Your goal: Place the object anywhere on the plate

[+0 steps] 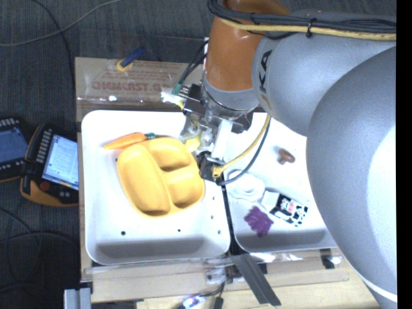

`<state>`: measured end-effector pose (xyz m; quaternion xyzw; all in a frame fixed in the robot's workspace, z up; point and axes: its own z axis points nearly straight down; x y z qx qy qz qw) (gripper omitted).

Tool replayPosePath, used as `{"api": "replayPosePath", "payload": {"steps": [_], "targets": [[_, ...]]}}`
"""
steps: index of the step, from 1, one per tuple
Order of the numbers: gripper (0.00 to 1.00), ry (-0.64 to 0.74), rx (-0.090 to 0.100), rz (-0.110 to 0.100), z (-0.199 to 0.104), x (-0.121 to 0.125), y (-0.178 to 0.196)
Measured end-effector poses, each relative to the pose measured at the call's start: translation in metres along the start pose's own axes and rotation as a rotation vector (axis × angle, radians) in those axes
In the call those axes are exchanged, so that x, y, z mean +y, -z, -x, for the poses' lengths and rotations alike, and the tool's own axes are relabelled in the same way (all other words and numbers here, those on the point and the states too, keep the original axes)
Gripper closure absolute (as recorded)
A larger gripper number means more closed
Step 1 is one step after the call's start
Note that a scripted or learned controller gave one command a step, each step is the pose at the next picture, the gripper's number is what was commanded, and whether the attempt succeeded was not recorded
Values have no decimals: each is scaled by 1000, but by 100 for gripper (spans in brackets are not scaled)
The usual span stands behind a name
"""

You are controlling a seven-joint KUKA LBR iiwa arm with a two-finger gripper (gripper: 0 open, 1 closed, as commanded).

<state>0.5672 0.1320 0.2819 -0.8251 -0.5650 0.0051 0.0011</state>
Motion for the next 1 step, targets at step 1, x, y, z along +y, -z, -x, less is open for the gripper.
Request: {"api": "replayPosePath", "payload": {"steps": [1], "targets": [[100, 82, -1, 0, 68, -55, -24]]}}
